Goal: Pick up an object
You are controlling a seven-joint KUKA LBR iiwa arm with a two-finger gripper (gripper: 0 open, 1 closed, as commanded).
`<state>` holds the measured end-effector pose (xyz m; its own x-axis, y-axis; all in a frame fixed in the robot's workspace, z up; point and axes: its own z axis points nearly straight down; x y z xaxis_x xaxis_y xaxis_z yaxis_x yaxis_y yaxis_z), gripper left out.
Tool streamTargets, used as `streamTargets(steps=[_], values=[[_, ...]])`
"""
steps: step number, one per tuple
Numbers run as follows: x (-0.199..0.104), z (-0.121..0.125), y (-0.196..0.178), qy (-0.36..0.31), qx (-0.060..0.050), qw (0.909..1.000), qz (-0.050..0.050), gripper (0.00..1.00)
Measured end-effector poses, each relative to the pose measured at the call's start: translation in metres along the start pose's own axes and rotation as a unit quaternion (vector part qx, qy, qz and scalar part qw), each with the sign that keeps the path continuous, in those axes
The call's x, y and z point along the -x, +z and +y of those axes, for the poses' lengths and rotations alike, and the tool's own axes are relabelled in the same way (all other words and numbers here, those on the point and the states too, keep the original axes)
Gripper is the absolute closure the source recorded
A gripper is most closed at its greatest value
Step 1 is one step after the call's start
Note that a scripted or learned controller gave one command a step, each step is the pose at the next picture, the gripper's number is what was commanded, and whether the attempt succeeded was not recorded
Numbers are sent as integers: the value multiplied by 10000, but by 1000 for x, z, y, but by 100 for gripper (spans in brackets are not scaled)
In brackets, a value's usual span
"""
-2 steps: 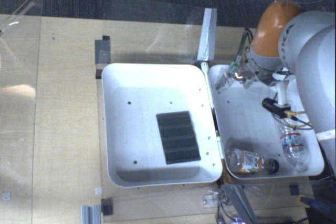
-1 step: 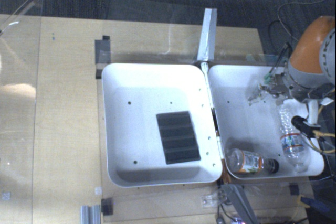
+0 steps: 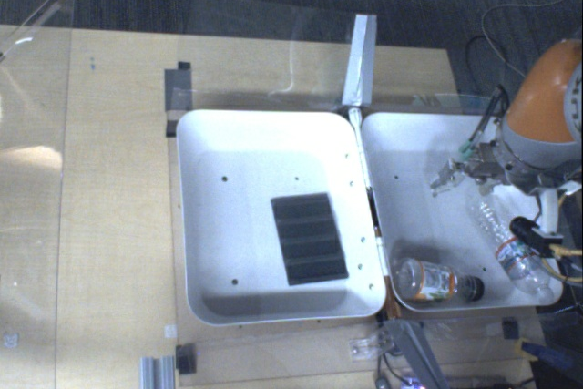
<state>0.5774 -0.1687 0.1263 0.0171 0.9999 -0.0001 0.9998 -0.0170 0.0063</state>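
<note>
The bench (image 3: 100, 196) is a pale wood-grain surface, seen at a slant from above. Two shallow white bins rest directly on it, side by side with their inner rims touching. The left bin (image 3: 205, 196) is the larger in view; the right bin (image 3: 401, 159) sits against the arm's side. A grey upright strip (image 3: 360, 59) stands at the rear where the bins meet. Small black brackets (image 3: 178, 87) sit at the left bin's far-left corner, and another (image 3: 185, 360) lies near its front-left corner. A clear panel (image 3: 36, 150) overlies the bench's left portion.
</note>
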Motion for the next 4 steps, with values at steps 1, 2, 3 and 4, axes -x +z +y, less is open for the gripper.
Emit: streamTargets(steps=[1, 2, 3, 4], values=[[30, -28, 37, -3, 49, 10000, -16, 0], [24, 35, 39, -226, 14, 9997, -4, 0], [37, -27, 37, -283, 24, 9996, -13, 0], [35, 34, 39, -278, 4, 9996, -8, 0]])
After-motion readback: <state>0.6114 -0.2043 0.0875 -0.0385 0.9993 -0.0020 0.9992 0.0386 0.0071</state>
